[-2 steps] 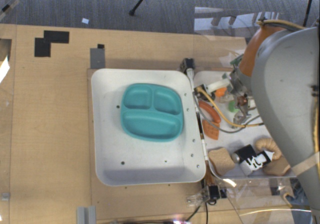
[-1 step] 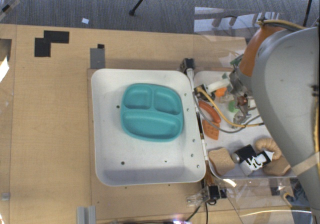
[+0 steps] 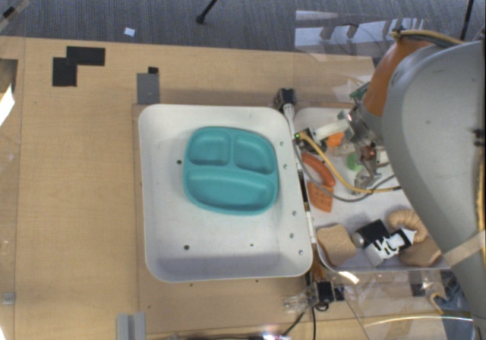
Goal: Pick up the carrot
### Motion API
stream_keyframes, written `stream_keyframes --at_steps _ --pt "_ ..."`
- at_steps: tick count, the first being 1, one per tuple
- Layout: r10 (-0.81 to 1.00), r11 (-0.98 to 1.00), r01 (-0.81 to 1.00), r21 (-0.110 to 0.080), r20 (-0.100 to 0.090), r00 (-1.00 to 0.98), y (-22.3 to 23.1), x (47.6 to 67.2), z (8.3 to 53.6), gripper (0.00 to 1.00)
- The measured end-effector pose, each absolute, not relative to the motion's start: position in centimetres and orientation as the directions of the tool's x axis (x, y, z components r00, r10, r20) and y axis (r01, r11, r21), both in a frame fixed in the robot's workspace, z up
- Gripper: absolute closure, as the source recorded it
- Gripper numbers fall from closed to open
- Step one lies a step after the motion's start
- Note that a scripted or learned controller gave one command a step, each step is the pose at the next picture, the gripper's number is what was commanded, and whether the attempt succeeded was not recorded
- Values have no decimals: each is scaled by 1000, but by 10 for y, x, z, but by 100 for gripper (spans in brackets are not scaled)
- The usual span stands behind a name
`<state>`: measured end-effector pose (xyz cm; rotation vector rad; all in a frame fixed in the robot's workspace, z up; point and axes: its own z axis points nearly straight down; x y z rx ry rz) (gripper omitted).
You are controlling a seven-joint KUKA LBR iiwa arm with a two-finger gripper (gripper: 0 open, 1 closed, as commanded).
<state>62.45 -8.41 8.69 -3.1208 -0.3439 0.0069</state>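
The carrot [image 3: 319,170] is a long orange-red piece lying at a slant near the left wall of the right bin [image 3: 328,261]. My gripper [image 3: 366,155] hangs low over the upper middle of that bin, a little to the right of the carrot and apart from it. The big grey arm covers much of the bin's right side. Nothing shows between the gripper and the carrot except a yellow cable.
The left bin [image 3: 163,202] holds a teal divided plate [image 3: 230,169]. The right bin also holds a flat orange piece [image 3: 320,197], a small green item [image 3: 354,156], a tan bread chunk [image 3: 335,244], a croissant [image 3: 414,222] and a black-and-white object [image 3: 386,240].
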Motion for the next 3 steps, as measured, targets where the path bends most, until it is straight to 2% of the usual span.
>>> stream_keyframes --at_steps 3 --pt "217 -976 217 -1 -4 976 -83 624 87 0"
